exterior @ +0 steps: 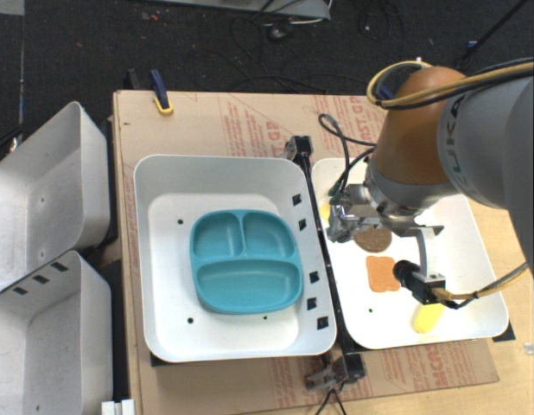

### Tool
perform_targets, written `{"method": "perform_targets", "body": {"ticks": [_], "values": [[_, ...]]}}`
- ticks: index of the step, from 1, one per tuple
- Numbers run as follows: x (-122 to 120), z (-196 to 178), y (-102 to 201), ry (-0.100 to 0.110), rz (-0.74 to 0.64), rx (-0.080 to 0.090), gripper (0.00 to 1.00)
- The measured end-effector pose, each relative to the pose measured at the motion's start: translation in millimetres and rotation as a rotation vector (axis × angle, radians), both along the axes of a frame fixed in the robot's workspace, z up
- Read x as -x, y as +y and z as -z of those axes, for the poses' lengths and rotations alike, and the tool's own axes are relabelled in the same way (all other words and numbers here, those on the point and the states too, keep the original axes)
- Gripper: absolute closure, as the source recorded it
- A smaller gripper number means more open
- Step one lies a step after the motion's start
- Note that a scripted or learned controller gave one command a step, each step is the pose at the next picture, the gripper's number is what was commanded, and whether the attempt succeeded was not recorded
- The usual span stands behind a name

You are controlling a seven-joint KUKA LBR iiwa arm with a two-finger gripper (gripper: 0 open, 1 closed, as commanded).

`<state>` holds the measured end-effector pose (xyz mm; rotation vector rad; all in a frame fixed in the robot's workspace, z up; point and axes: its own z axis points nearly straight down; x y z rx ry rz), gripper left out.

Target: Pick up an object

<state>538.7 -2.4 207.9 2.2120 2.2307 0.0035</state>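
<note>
Single fixed camera, mounted above bench (215, 379), looking down at slant. Far edge of bench sits toward top of frame, dark floor (68, 50) beyond it; near edge toward bottom. Medium distance: both white bins fit in frame, left bin (155, 258) whole and roughly centred, right bin (483, 318) partly covered by arm (474, 137) entering from right and looming large, close to lens. No second view to compare.
</note>
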Motion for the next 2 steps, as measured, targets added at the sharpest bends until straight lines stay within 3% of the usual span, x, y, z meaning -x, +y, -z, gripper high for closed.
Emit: {"method": "perform_targets", "body": {"ticks": [2], "values": [[-22,-4,100,0.000,0.000,-0.001,1.00]]}}
